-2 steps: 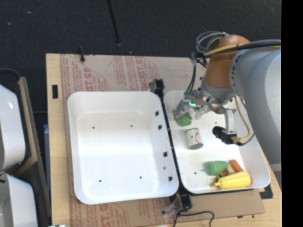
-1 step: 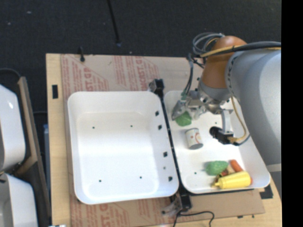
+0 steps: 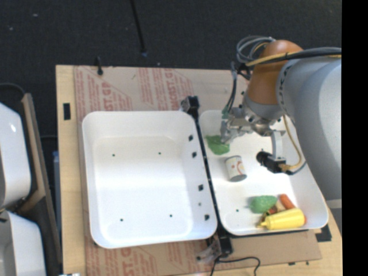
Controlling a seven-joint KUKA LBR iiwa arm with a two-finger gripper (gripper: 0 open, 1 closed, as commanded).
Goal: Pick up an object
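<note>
Grey arm (image 3: 313, 114), bulky at the right of the frame, sits closest to the lens, with its orange band (image 3: 270, 76) just above the wrist. Below it the end effector (image 3: 230, 130) hangs in the upper left corner of the right bin (image 3: 253, 186), right at the top edge of a flat green piece (image 3: 217, 146). Whether it is released or clenched cannot be told from this slant, and nothing is visibly caught in it.

That green piece looks like the likeliest target. It lies low against the bin floor, close to the wall shared with the left bin (image 3: 144, 177). For a good pick, I would centre over the piece rather than its upper edge, keep clear of the dividing wall, and go down fully to the floor before closing, since so thin a thing is easily missed.

Just below and right stands a small pale cup (image 3: 235, 169), apart from the green piece. Further down, in the lower right of the bin, a green lump (image 3: 263, 203), an orange piece (image 3: 286, 200) and a yellow bottle (image 3: 284, 219) cluster together. Both bins rest on the tabletop (image 3: 132, 91).
</note>
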